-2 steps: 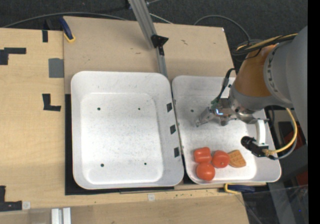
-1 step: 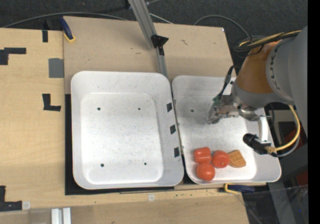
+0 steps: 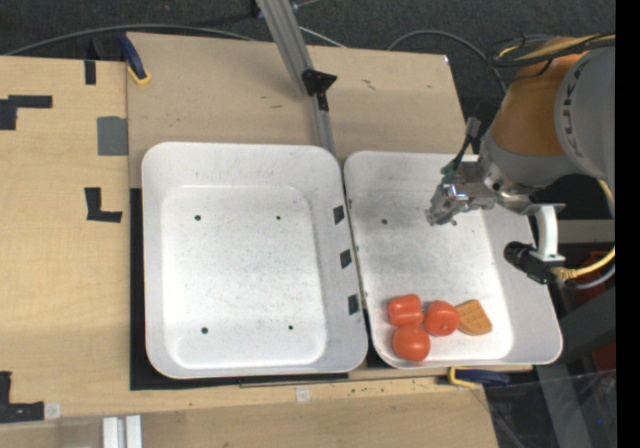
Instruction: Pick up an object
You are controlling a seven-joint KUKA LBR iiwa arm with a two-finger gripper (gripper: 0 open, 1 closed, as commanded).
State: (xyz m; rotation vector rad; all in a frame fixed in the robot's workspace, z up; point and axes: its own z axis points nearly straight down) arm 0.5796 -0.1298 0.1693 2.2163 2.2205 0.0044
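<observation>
Bins (image 3: 240,161) looked matt white plastic, speckled. Bench (image 3: 60,236) was pale smooth wood. Tomatoes (image 3: 410,321) were glossy red. Pole (image 3: 280,11) was ribbed grey metal.

One fixed camera looks down at a slant from above the bench (image 3: 250,86), far enough back to take in both white bins (image 3: 240,161), with the arm (image 3: 560,126) entering from the right.

The grey arm (image 3: 590,116) comes in from the 3 o'clock side of the view, with its orange band (image 3: 530,116) sitting just above the wrist. From there the wrist bends down toward 8 o'clock. The claw (image 3: 443,211) hangs at the end, small and dark metallic, pointing downward, with nothing seen between its fingers.
</observation>
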